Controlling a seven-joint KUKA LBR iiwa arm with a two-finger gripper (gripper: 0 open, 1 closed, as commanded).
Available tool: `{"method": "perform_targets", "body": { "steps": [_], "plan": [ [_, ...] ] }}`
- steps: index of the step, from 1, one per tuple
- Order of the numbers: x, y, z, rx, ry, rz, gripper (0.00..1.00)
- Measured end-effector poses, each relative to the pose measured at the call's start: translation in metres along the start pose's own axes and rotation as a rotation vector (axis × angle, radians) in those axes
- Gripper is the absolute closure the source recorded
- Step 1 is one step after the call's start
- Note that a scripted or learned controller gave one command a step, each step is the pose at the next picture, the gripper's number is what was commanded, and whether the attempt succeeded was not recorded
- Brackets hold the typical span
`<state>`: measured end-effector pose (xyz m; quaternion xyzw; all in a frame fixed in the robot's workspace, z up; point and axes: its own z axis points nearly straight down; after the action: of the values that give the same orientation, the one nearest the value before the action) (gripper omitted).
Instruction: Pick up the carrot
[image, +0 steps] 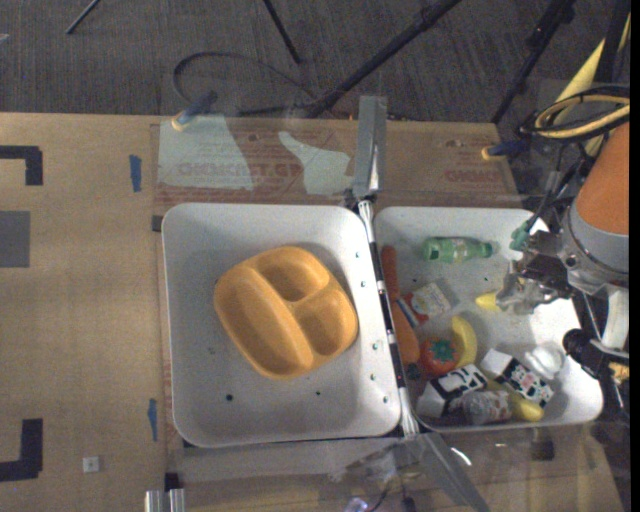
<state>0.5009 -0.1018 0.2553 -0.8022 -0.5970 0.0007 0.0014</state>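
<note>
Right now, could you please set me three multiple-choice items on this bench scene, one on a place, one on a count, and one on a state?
1. Where does the carrot lie?
A. in the right bin, along its left wall
B. on the yellow plate
C. on the bench outside the bins

2. How many compartments has the yellow plate?
A. one
B. three
C. five

3. How does the green bottle stand?
A. upright
B. lying on its side
C. stacked on the plate

Answers:
1. A, since the long orange carrot runs beside the divider inside the right bin.
2. B, since raised ridges split the plate into three wells.
3. B, since its length stretches flat across the bin floor, left of the gripper.
</note>
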Motion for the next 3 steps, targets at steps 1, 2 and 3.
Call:
{"method": "perform_targets", "body": {
  "steps": [1,2,3],
  "plan": [
    [0.010,-0.004,-0.007,-0.002,-0.001,-0.640,1.00],
    [-0.033,-0.006,-0.043,-0.009,-0.005,-1.063,1.00],
    [-0.058,-0.004,-0.015,-0.005,-0.004,-1.701,1.00]
  ]
}}
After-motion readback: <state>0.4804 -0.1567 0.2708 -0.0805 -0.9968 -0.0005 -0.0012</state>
